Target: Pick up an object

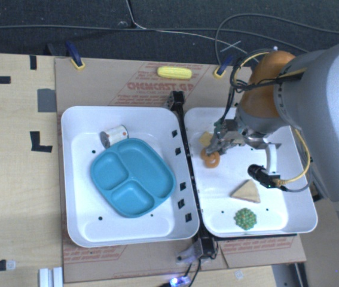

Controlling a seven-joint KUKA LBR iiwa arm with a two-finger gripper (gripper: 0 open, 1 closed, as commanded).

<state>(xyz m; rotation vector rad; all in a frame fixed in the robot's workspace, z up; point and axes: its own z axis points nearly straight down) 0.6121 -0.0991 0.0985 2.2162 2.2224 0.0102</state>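
Here we have the gripper (217, 148) low in the right bin (295, 220), over a small orange object (210, 158) near that bin's left wall.

We cannot tell whether the gripper has the orange object in its grasp. It sits touching or just beside a paler yellowish piece (206, 139) toward the bin's back-left corner. We judge the orange piece to be light, rounded and smooth, so it may roll or slip from a shallow pinch; taking it across its middle looks safest. A tan wedge (246, 191) lies nearer the bin's front edge, and a green knobbly ball (245, 218) by the front edge. In the left bin (73, 220), a blue divided tray (132, 177) fills the centre, with a small white cup (115, 136) tipped over behind it.
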